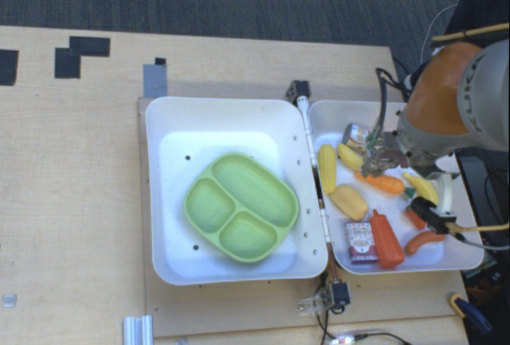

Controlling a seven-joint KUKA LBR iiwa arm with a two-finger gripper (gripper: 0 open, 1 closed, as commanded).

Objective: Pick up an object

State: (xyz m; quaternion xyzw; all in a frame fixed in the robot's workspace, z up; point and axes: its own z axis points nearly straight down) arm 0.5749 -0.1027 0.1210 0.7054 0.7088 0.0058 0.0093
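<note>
We see the gripper (373, 162) low in the right bin (398, 265); whether it grips, we cannot tell. Around it: 3 yellow pieces (327, 168), 1 carrot (386, 184), 1 ketchup bottle (386, 240). 1 green plate (241, 207) lies left.

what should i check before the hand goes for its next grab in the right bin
1. Hand over the right bin: ok, low among the items.
2. Target close: ok, the carrot and yellow banana lie right by it.
3. Something held: cannot tell, the fingers are hidden in the clutter.
4. Room around target: not ok, corn cob, potato, ketchup bottle and small box crowd it.
5. Left bin: ok, the green divided plate sits flat inside.
</note>
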